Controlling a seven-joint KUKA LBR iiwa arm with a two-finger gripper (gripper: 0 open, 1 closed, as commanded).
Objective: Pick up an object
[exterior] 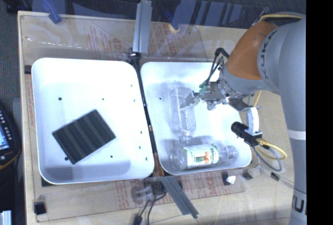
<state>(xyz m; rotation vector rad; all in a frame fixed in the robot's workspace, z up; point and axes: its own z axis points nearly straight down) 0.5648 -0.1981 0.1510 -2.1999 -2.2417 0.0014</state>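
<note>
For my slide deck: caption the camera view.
Gripper poised beside an upright-lying clear bottle in the right bin; dark ridged panel in the left.

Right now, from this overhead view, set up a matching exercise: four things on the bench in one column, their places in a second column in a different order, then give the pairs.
Things:
1. dark ribbed panel
2. labelled plastic bottle
3. unlabelled clear bottle
4. end effector

Places:
A. lying across the near end of the right bin
B. above the right bin, beside a clear bottle's upper end
C. flat in the left bin
D. lengthwise in the middle of the right bin

Pairs: 1-C, 2-A, 3-D, 4-B
</note>
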